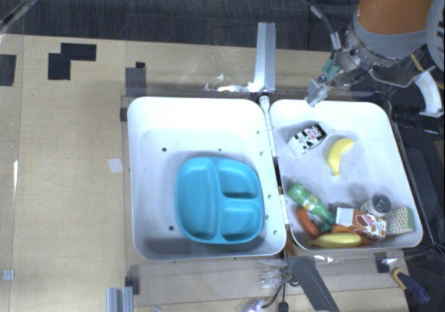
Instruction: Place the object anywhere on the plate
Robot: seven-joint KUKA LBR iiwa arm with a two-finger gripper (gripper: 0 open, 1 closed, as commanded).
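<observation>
Two white bins sit below the gripper; its jaws hang slightly parted, holding nothing. Off to their lower left lies the blue plate. Nearer, just beneath them, rests the banana.

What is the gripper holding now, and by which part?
Nothing. The gripper hangs above the right bin's far edge; the banana lies in the bin.

A light blue plastic plate with three compartments lies flat and face up in the left white bin, toward its near right corner, close to the wall shared with the other bin. Nothing rests in its compartments.
</observation>
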